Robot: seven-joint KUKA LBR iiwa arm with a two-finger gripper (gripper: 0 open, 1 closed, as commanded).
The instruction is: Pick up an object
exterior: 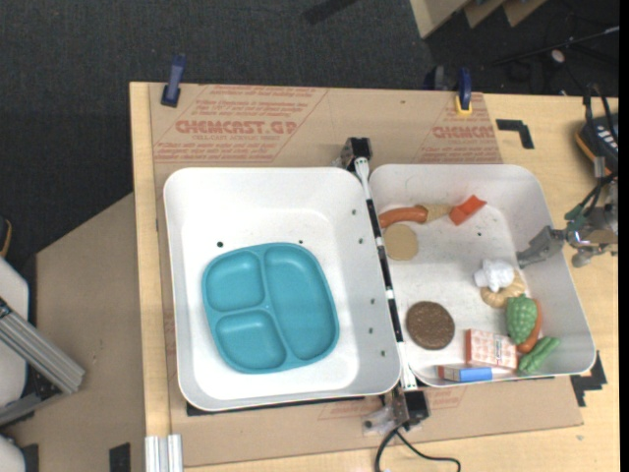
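Note:
The right bin (444, 179) holds several small items. An orange-brown sausage (403, 214) and an orange wedge (468, 208) lie at the back, with a tan disc (401, 245) just in front of the sausage. A brown round cookie (430, 324) sits near the front left. Along the right side lie a white crumpled lump (497, 277), a green vegetable (522, 316), a carrot (534, 333) and a green pod (541, 353). A pink box (490, 348) and a white-and-blue tube (466, 373) are at the front. My gripper (552, 241) hangs over the bin's right rim, holding nothing that I can see.
The left bin (197, 205) bears a teal divided plate (269, 306). Black clips (356, 151) join the bins along their shared edge. Clamps sit at the back of the cardboard-covered bench (246, 126). Cables and gear crowd the far right edge.

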